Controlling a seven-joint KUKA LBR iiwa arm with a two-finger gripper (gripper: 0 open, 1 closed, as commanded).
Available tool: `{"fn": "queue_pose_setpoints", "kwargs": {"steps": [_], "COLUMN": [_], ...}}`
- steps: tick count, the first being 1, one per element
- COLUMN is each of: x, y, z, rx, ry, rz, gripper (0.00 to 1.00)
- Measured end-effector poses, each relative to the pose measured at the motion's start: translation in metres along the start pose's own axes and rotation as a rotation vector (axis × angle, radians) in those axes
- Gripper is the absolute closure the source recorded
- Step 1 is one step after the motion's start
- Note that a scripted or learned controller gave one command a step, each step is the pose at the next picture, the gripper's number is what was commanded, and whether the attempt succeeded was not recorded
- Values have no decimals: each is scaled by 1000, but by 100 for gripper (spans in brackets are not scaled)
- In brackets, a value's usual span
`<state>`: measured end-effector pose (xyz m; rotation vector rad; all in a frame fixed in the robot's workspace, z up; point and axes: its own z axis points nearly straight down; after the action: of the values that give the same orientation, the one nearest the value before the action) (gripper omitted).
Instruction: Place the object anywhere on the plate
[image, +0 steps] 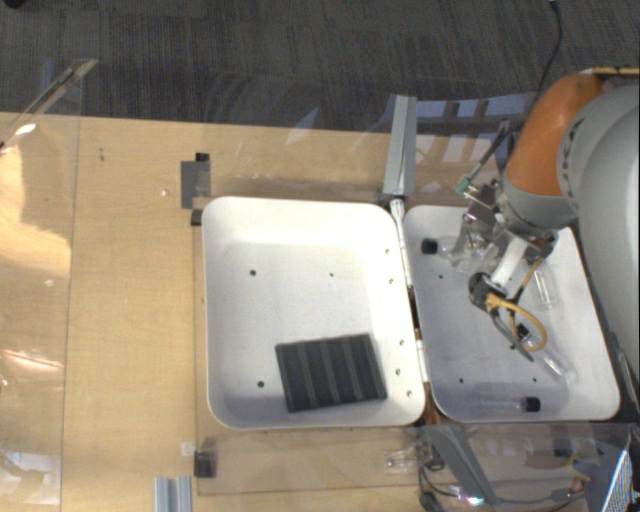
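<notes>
Where the bench (120, 300) bears its two white bins, the grey arm (590, 150) hangs over the right bin (580, 395). The left bin (300, 230) holds a black ribbed plate (330, 372), flat by its nearer wall. The pincer (483, 250) sits over the right bin's far half; how wide it stands I cannot tell.

We take this for a robotics lab, a test cell rather than a home or a shop. A pale wooden bench (120, 300) bears two shallow white bins side by side, the left bin (300, 260) and the right bin (460, 370), with small black blocks (197, 180) fixed by the left one's corners. A grey industrial arm (600, 130) with an orange band hangs over the right bin, an aluminium post (400, 145) stands behind, loose cables (450, 490) lie at the front edge, and the floor is dark carpet (250, 50).
</notes>
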<state>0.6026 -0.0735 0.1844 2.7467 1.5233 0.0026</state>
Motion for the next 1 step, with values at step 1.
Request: {"fn": "queue_pose_setpoints", "kwargs": {"steps": [1], "x": [95], "y": [11], "z": [-20], "rx": [-2], "ry": [1], "rz": [-208], "gripper": [100]}}
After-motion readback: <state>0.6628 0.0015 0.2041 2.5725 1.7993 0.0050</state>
